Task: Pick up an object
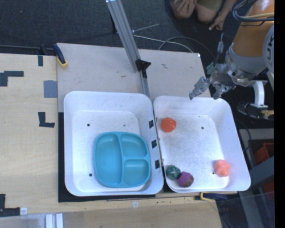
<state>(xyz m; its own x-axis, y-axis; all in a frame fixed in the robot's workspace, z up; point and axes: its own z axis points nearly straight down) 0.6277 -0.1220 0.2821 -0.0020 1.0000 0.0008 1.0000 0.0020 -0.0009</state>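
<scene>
My gripper [206, 91] hangs open over the far rim of the right bin [231, 133], its two fingers spread with nothing between them. In that bin an orange ball [168, 124] lies near the left wall. A dark green lump [173, 171] and a purple lump [185, 179] sit side by side at the front left corner. A pink-orange object [221, 168] rests at the front right. All of them lie well below and in front of the gripper.
The left bin [80, 116] holds a blue divided plate [121, 159]. A slanted metal pole [129, 40] runs down to the gap between the bins. A person's hands [196, 9] show at the top edge.
</scene>
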